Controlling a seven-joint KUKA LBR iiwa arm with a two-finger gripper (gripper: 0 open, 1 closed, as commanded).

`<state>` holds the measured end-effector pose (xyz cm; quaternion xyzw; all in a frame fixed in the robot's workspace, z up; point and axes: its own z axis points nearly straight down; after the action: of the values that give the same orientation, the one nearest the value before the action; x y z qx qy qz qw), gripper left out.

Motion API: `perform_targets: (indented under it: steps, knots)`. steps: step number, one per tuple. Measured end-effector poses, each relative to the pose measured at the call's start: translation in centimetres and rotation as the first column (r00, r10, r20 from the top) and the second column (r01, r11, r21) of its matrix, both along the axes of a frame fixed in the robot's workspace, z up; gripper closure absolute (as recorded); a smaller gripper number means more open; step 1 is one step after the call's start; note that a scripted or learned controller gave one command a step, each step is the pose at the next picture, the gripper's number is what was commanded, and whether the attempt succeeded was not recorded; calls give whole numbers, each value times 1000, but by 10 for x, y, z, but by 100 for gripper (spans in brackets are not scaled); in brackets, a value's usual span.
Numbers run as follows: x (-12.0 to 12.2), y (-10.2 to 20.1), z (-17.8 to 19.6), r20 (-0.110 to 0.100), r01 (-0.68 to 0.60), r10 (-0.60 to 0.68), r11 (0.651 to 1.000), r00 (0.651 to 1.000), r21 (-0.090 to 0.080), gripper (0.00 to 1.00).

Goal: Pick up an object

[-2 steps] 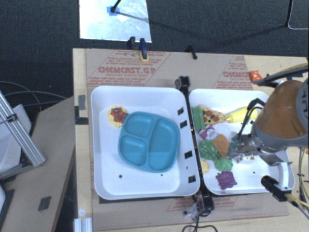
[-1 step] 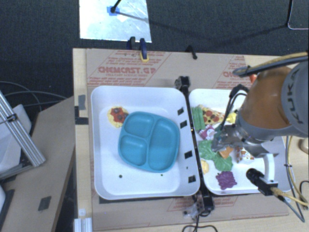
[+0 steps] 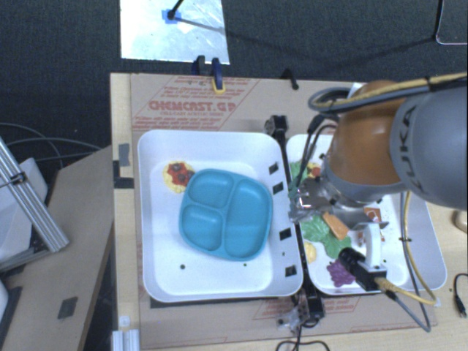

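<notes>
In the right bin [image 3: 433, 263] a scatter of small toy foods is seen, and these are the things offered for picking up. Closest to the gripper [image 3: 301, 205] lies a green leafy piece [image 3: 316, 229], flat and ruffled at its edge, set near the bin's left wall. An orange wedge-shaped piece [image 3: 337, 226] is laid at its right side, touching or overlapping it — which of the two cannot be settled. Below these a purple grape cluster [image 3: 338, 273] is found near the front wall, and a small pale-yellow piece [image 3: 311, 252] rests close to the left wall. A red-and-white scrap [image 3: 372, 214] is glimpsed further right, too small to be named. The gripper is placed low over the left wall of the right bin, just above the green leafy piece, but it is rendered as a smear of grey metal, so whether it is released or clenched cannot be told. Much of the right bin is covered by the arm [image 3: 380, 148] — its orange band and grey casing hide the bin's back half — and a second green piece [image 3: 295, 172] is only partly shown beside the wrist. In the left bin [image 3: 155, 218] a blue sectioned plate [image 3: 224, 215] is set, with a red-and-yellow piece [image 3: 178, 175] just beside its upper left corner. Both bins are carried by the worktop [image 3: 121, 123].
</notes>
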<state>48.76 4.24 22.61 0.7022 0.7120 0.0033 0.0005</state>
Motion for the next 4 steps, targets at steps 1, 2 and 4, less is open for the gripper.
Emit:
perform_targets:
  steps: [1, 2, 4]
  knots:
    - [0, 11, 33, 0, 7, -7, 1000, 1000, -3, 100]
    - [-1, 63, 40, -4, 4, -4, 1000, 1000, -1, 100]
    - [-1, 106, 273, -1, 1, -1, 1000, 1000, -2, 100]
